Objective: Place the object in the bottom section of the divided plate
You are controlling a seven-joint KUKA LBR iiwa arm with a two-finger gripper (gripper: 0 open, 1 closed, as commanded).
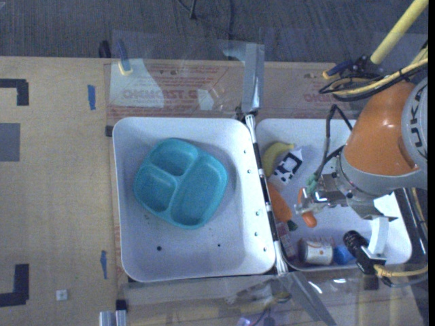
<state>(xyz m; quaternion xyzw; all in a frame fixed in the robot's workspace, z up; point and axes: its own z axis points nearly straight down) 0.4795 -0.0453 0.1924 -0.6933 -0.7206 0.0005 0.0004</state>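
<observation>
This was a robotics lab: a wooden counter [54, 202] carried two white bins [136, 250] fixed side by side, black marker shapes [17, 90] and blue tape [91, 97] dotted its top, and yellow cables [367, 81] trailed off the grey-and-orange arm [380, 141].

Clutter in the right bin, bench beyond

A yellow banana [274, 155] lay at the far left of the right bin [401, 250], just beside a black-and-white tag [289, 167]; a small can [317, 252] and a blue piece [342, 255] sat at the near edge. Blue tape [92, 97] marked the wooden bench [54, 202].
</observation>
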